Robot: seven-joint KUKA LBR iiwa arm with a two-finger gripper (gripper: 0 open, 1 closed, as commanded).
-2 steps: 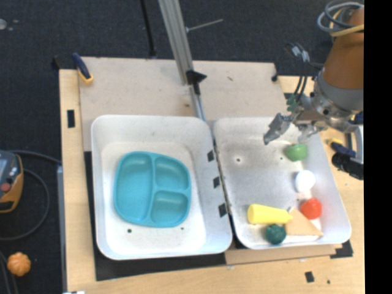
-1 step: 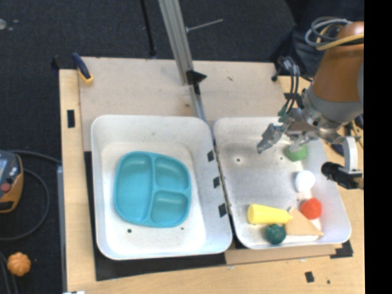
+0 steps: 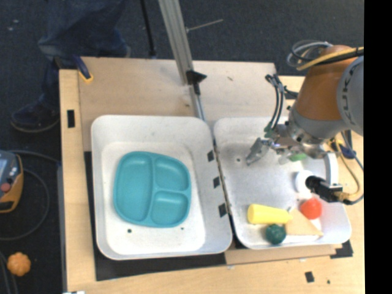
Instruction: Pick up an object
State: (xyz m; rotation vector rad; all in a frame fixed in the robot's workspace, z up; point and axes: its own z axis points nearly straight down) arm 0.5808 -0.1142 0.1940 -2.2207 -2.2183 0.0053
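1. Grey arm with orange band (image 3: 324, 81) comes in from the right, over the upper part of the right shallow white bin (image 3: 245, 133)
2. The hand (image 3: 264, 149) hangs over the upper-left area of that right bin; one grey finger (image 3: 256, 152) slants down-left toward the bin floor. Cannot tell whether the hand is released or clenched; nothing seen between its fingers
3. Yellow elongated plastic piece (image 3: 267, 214) lies on the right bin floor near the front edge, well below the hand, apart from it
4. Dark green round ball-like object (image 3: 275, 233) sits just below the yellow piece, touching or almost touching it, at the bin's front rim
5. Red-orange round object (image 3: 311, 208) lies to the right of the yellow piece, lower right of the hand, well apart from it
6. Pale tan flat wedge (image 3: 303, 227) rests under or beside the red-orange object, next to the green ball
7. Small green bit (image 3: 297, 157) shows close under the wrist, partly hidden, kind unclear
8. Left shallow white bin (image 3: 110, 133) holds a teal plastic divided plate (image 3: 152, 188) with three compartments, lying flat, far left of the hand
9. Both bins sit side by side on the light wooden tabletop (image 3: 135, 84)
10. Small orange round object (image 3: 18, 263) lies off the tabletop at lower left
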